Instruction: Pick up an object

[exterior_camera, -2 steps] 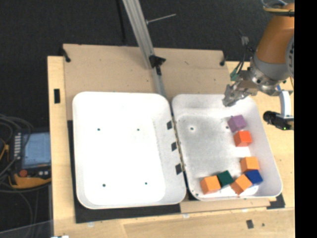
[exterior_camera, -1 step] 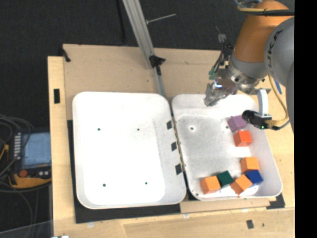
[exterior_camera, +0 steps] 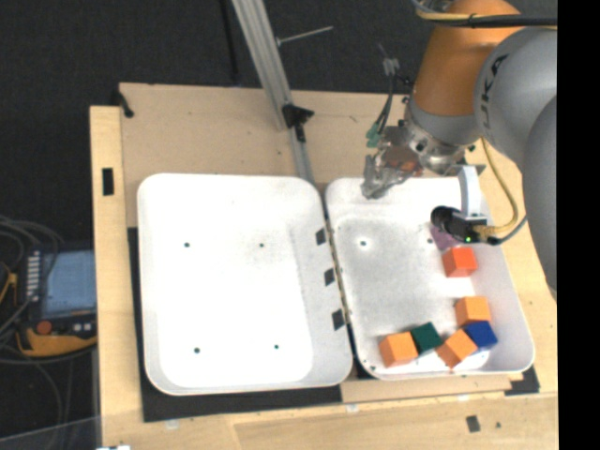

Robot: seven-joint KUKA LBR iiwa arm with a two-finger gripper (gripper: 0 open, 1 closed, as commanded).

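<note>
Six small blocks lie in the right-hand bin (exterior_camera: 375, 279), all toward the lower right of the frame, and any of them would serve as the object to pick up. An orange block (exterior_camera: 459, 262) sits alone at mid-right, just below a dark fitting on the arm. Lower down, a second orange block (exterior_camera: 472, 309) touches a blue block (exterior_camera: 479, 334), which touches a third orange block (exterior_camera: 458, 347); a green block (exterior_camera: 427, 337) and a fourth orange block (exterior_camera: 398, 348) sit side by side along the bin's lower wall.

The gripper (exterior_camera: 380, 178) hangs over the upper left corner of that bin, well apart from every block. It holds nothing, and whether it is parted or closed I cannot tell at this angle.

The main risk, as I judge it, is a close on bare floor, since the gripper stands over an empty stretch. A descent into the lower cluster carries its own trouble: the blocks touch, so one may be nudged aside or two caught at once, and those against the wall leave little room on the far side. The lone orange block looks the cleanest target, though the arm's fitting and cable (exterior_camera: 502, 216) hang near it.

Around this, the left-hand bin (exterior_camera: 225, 279) holds only a few dark specks. A slanted metal rail (exterior_camera: 267, 64) crosses the upper middle of the frame toward the bins' shared edge, near the gripper. A blue device (exterior_camera: 66, 284) and cables lie at far left, off the bench.
</note>
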